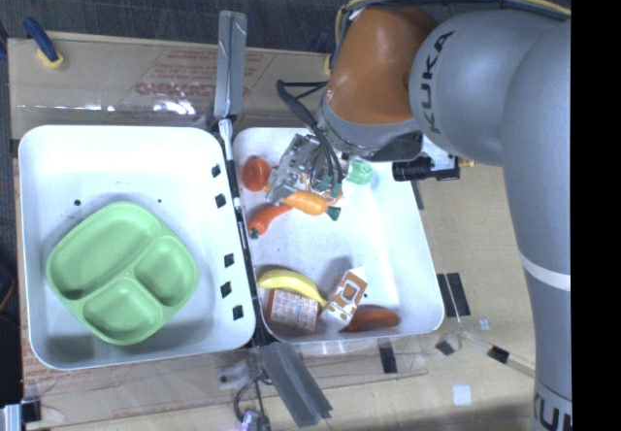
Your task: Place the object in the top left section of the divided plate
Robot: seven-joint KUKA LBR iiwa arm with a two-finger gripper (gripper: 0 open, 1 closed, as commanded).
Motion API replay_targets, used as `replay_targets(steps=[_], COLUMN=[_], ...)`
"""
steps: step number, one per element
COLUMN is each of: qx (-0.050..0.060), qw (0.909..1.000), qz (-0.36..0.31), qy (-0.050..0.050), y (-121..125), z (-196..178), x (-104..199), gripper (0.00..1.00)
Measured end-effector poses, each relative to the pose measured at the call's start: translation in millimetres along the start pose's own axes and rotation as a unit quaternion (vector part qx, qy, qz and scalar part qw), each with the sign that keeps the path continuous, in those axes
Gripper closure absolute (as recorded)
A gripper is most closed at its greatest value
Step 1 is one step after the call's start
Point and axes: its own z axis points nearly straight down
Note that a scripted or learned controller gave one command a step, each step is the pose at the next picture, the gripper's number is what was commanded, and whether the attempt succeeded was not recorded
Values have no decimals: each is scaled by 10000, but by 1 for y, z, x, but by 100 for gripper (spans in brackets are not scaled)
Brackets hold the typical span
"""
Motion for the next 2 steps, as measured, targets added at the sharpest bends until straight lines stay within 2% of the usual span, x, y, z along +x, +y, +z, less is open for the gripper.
replay_targets(steps=[1, 2], qx=[0, 2], qw=[9993, 10000], qz=[373, -78], qy=[-2, 10], y=[-1, 44], z=[0, 1], x=[-52, 4], gripper=[100, 100])
